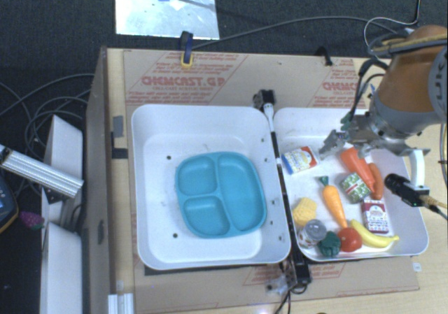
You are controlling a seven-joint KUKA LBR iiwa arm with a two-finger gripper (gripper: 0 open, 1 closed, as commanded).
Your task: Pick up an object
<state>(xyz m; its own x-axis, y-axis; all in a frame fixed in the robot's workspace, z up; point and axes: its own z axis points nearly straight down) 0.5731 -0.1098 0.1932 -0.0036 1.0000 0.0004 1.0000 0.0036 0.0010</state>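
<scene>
Reaching in from the right edge of the desk (210, 71), the grey arm with its orange band (413, 82) hangs over the back half of the right shallow white bin (413, 236). Its jaws (334, 143) sit low over the bin's middle, just beside a small white carton with a red and green label (300, 159); whether they are open or closed I cannot tell, as nothing shows clearly between them.

The right bin holds the pickable things (all toy food, by the look of it): an orange plastic carrot (333, 204) near the bin's centre, a longer orange-red carrot (355, 163) under the wrist, a green and red boxed item (355, 187) between them, a yellow corn piece (304, 211) by the left wall, a yellow banana (374, 236) and a red tomato (349, 239) along the front edge, and a small red and white packet (376, 216) just above the banana.

The left white bin (154, 138) carries a light blue three-compartment plastic tray (220, 194), lying flat near its centre.
</scene>
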